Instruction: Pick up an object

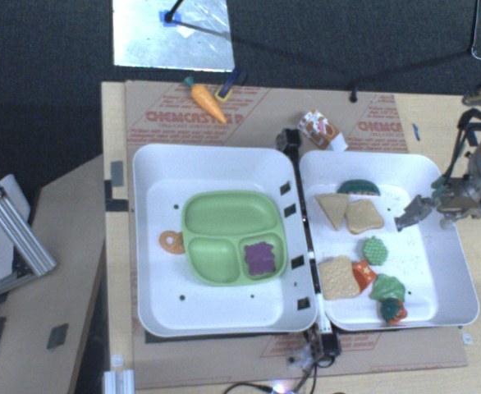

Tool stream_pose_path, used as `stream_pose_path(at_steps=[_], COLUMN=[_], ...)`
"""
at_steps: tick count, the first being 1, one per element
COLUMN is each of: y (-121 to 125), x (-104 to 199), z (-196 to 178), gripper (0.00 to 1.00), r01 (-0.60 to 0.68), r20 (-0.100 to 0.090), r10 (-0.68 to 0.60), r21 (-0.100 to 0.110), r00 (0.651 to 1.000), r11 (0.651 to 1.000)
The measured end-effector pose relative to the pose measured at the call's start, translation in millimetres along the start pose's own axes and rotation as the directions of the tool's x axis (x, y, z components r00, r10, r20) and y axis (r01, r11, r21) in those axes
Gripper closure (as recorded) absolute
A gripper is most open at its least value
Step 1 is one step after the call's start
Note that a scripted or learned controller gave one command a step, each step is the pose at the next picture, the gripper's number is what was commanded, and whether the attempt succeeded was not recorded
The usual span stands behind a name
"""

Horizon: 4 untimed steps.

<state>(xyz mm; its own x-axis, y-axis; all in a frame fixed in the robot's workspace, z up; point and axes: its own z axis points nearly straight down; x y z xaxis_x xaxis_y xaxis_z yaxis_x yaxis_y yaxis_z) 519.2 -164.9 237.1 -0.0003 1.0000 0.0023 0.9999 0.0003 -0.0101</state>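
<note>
Two shallow white bins sit side by side on a bench. The left bin (154,220) holds a green divided tray (216,220) with a purple toy (261,257) in one compartment. The right bin (446,253) holds toy food: bread slices (351,213), a green bumpy piece (375,249) and a leafy green piece (387,288). The robot's hand (413,213) hovers over the right bin's right half, near the bread; whether it is open or closed cannot be told, and nothing shows between its tips. The nearest bread slice looks light, stiff and flat, probably best gripped across its thin edges.
</note>
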Motion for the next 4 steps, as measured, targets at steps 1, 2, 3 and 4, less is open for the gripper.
stream_pose_path(at_steps=[1,2,3,4], y=[2.4,-1.2,-5.7,-14.0], x=[0.4,7.7,-0.4,1.0], z=[-5.9,39.6,87.7,135.4], gripper=[0.0,0.0,0.0,0.0], r01=[0.003,0.002,0.0,-0.001], r20=[0.002,0.002,0.001,0.002], r10=[-0.003,-0.002,0.0,0.001], r21=[-0.011,-0.009,-0.007,-0.012], r00=[1.0,1.0,1.0,1.0], r11=[1.0,1.0,1.0,1.0])
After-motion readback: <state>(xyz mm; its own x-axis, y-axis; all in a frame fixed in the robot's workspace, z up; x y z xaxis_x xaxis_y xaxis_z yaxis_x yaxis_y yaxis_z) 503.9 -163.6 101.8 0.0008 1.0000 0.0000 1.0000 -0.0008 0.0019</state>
